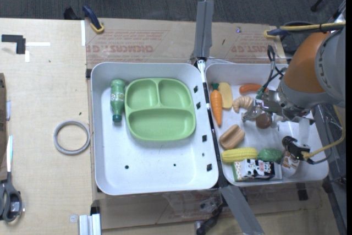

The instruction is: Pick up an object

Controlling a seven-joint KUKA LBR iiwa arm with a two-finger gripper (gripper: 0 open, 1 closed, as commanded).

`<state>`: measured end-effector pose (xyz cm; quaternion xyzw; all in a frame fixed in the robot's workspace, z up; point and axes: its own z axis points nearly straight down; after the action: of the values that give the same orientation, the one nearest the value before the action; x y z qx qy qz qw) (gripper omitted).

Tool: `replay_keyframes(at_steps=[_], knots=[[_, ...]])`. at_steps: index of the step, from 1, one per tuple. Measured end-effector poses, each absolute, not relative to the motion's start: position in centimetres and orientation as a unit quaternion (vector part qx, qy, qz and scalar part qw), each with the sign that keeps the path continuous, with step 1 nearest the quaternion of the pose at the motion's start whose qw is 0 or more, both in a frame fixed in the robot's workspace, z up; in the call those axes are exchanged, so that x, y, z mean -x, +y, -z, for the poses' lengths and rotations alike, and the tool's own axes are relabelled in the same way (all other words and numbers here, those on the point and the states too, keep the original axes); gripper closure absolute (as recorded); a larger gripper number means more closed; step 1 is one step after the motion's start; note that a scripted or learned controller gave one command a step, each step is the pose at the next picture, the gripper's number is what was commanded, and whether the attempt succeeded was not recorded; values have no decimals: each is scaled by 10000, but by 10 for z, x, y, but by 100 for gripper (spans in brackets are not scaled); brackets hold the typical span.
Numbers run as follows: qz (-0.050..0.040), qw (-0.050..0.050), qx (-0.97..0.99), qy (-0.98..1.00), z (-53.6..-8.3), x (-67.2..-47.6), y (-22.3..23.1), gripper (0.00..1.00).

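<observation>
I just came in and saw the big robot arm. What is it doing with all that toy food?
The arm is reaching into the right bin, which holds toy food such as a carrot, a corn cob and a hot dog. Its gripper hangs low among the toys, next to a small brown one, trying to pick something up. The left bin has a green divided plate and a green bottle.

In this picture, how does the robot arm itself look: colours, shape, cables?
The arm is thick, rounded and grey, with a broad orange band above the wrist. Its gripper is a small metallic silver assembly. Thin dark cables run along the wrist, and a yellow cable passes above it.
</observation>
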<state>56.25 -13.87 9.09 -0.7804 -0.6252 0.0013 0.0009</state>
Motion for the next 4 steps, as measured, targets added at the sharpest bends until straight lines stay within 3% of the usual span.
replay_keyframes(at_steps=[1,2,3,4], knots=[[-3,-7,7811,-6244,-102,-564,-140,100],[-11,-1,7817,-6237,-110,-563,-141,100],[-8,-1,7480,-6637,-193,-598,-111,100],[-6,-8,6434,-7655,-248,-585,-101,100]])
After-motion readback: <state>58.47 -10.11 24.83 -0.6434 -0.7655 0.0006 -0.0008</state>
